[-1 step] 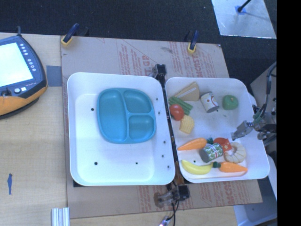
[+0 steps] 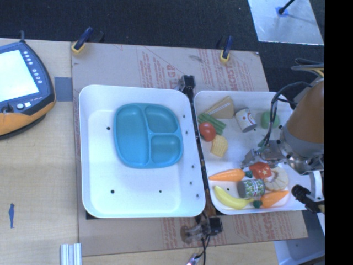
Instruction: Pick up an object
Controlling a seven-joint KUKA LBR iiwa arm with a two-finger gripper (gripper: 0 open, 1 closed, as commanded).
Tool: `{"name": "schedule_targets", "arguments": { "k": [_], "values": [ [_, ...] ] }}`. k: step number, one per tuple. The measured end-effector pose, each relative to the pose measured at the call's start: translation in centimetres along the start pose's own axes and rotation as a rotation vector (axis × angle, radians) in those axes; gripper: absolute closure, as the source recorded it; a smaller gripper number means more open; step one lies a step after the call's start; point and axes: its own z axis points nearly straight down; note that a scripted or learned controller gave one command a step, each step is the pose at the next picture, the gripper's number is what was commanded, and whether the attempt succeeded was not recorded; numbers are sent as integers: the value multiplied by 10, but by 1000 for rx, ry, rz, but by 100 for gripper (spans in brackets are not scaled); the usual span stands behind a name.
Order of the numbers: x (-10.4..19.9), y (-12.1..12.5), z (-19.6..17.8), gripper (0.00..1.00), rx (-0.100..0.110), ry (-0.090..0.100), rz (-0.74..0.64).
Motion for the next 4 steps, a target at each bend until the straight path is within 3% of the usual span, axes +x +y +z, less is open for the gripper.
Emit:
{"name": "schedule_targets", "arguments": {
  "k": [1,2,3,4],
  "values": [
    [-1,0,-10,100,2,-1,-4],
    [40,26,-50,100,2,1,-4],
    [59,72,-74,100,1,2,0],
    [58,72,-73,0,1,2,0]
  ]
}}
